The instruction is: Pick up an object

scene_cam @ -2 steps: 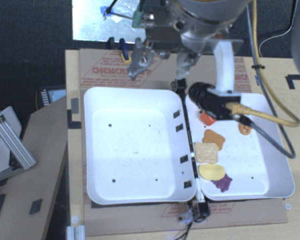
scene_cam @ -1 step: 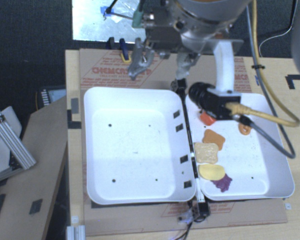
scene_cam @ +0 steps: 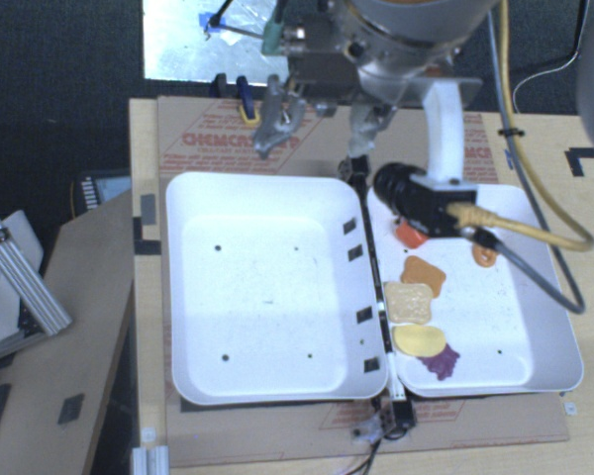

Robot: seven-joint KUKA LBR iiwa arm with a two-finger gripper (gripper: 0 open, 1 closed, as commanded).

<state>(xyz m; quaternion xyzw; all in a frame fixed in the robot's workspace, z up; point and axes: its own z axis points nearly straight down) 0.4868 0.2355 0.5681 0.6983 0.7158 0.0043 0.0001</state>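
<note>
Nearest the camera, well short of the gripper (scene_cam: pixel 317 132) and off to the view's right of it, a purple piece (scene_cam: pixel 440 362) is lying in the right bin (scene_cam: pixel 535 334), touching a yellow piece (scene_cam: pixel 419 340). A beige block (scene_cam: pixel 410 303) is sitting just beyond the yellow piece, a step closer to the gripper, and an orange piece (scene_cam: pixel 425 273) is resting against the block's far side. Further right of that row, an orange ring (scene_cam: pixel 484 256) is lying apart from the rest. A red-orange piece (scene_cam: pixel 411 234) is lying closest to the gripper of all the items, partly hidden under a black fitting (scene_cam: pixel 416 201) from which a yellow hose (scene_cam: pixel 535 234) is running off to the view's right. All six items are staying on the bin floor, none touching the gripper.

The left bin (scene_cam: pixel 257 295) is sitting on the worktop (scene_cam: pixel 99 265) below the gripper and on its near side.

The gripper is hanging over the far rims of the bins, near the divider between them, above printed cardboard (scene_cam: pixel 203 137). Its fingers (scene_cam: pixel 272 122) are standing spread apart, released, with nothing between them.
</note>
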